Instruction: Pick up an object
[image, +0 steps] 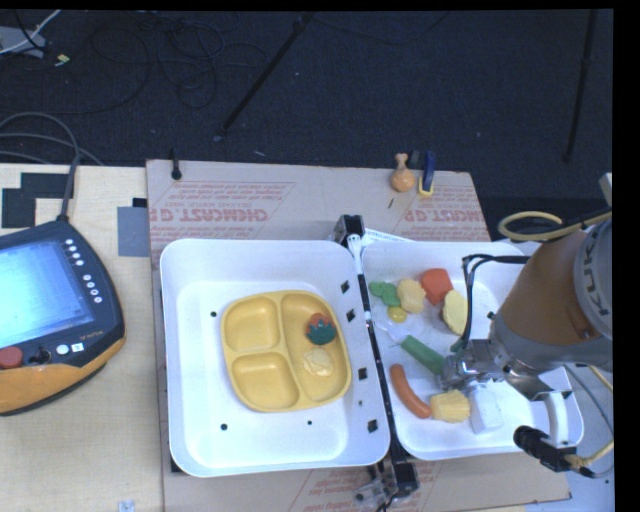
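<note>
Light even, fairly bright on my table (90, 190), from overhead. White bins (190, 290) near overexposed, walls washed out, little surface detail. Shadows soft and short; my arm (555, 300) casts faint shade into right bin (440, 445). Background above table dark, underexposed. Picture slightly soft and grainy; small items lack crisp edges. Tablet screen (35, 290) glows pale blue.

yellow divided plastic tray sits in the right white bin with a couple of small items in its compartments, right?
Not quite. The yellow divided plastic tray sits in the left shallow white bin, not the right one, as the camera view shows. The rest holds: a couple of small items lie in its compartments, a green-and-red piece and a pale yellow piece.
</note>
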